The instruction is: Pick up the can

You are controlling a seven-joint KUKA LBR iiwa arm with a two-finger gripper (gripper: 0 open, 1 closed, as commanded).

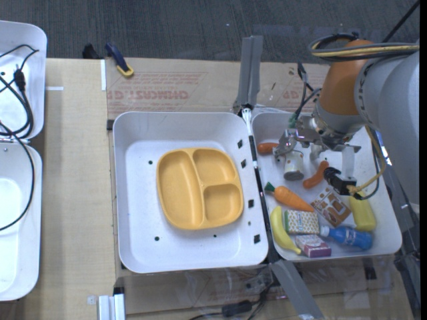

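Note:
The can (293,173) looks like a small grey cylinder standing in the upper left part of the right bin (393,235). My gripper (291,157) hangs directly over it, at the end of the grey arm with the orange band (343,89) that reaches in from the right. The can's top sits right at the gripper's lower end. I cannot make out whether the two touch.
Around the can lie a carrot (294,197), two small orange pieces (315,176) (267,148), a banana (283,231), small boxes (302,221), a brown packet (331,208), a blue bottle (348,237) and a yellow item (363,213). The left bin (133,179) holds a yellow divided plate (199,187).

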